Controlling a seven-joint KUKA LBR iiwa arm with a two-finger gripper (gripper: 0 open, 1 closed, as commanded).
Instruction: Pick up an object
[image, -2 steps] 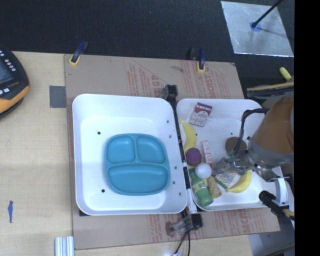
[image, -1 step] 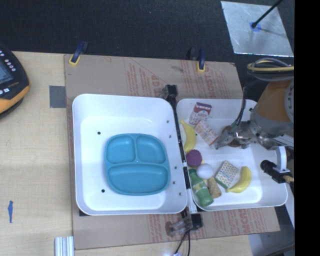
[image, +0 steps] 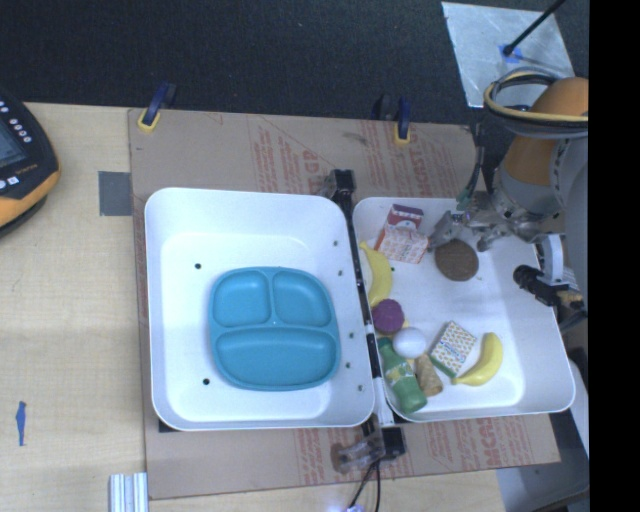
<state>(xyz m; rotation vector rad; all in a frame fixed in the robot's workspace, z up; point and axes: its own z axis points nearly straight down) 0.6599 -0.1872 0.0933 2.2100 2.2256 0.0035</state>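
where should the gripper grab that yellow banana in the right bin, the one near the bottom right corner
Best guess: take the banana across its middle, coming straight down from above. It lies flat and curved, and its thin width suits a two-finger gripper. Set the fingers across the curve, not along it. The checkered packet touches or nearly touches its left side, so favour the fatter right end, toward the right bin wall.

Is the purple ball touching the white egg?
Touching. The camera view shows the purple ball and the white egg edge to edge, no bin floor between them.

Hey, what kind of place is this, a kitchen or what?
Probably a robotics lab bench, not a kitchen: a robot arm reaches over two white bins, toy food fills one, and clamps hold the board.
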